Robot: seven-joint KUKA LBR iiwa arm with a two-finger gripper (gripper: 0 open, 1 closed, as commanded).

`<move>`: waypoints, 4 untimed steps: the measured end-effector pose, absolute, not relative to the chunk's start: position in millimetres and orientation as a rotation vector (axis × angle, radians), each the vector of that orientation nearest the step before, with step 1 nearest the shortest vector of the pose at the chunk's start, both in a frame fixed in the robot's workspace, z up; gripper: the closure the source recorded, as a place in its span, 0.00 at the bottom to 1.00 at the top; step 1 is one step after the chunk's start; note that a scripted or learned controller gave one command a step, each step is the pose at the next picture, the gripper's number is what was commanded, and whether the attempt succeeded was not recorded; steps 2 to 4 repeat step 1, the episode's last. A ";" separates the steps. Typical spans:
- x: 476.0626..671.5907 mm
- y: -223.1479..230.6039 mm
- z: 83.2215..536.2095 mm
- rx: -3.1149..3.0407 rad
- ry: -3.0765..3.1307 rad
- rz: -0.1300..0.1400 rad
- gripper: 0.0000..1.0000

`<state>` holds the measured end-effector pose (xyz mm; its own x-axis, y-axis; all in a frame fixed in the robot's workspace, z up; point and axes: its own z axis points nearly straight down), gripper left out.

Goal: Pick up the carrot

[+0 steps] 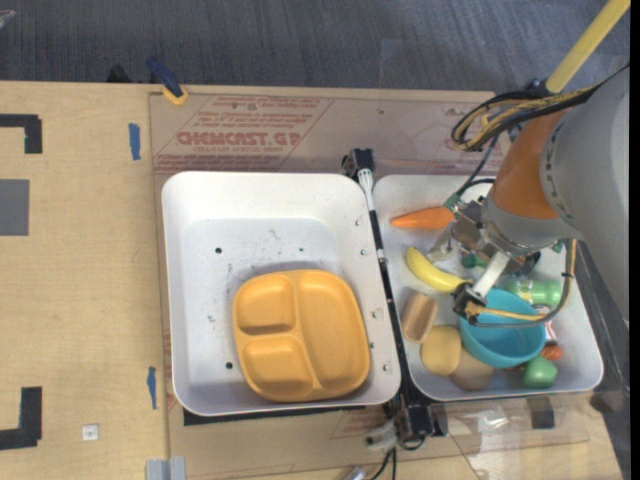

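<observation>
Right now the carrot [423, 219] lies at the right bin's [590, 353] upper left, its thick end against the gripper [462, 230]. You likely face a light, stiff, smooth toy; take it mid-body, across its width. Whether it is pinched you cannot tell: the arm [560, 168] hides the contact.

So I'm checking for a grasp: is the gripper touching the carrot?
Cannot tell. In the camera view the carrot's right end runs up against the gripper, which hides that end, so neither contact nor a gap shows.
</observation>
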<state>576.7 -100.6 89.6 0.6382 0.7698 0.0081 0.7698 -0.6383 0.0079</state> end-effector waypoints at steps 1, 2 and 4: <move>635.5 -119.3 103.4 2.876 1.330 -0.048 0.00; 635.5 -119.3 103.4 2.876 1.330 -0.048 0.00; 635.5 -119.3 103.4 2.876 1.330 -0.048 0.00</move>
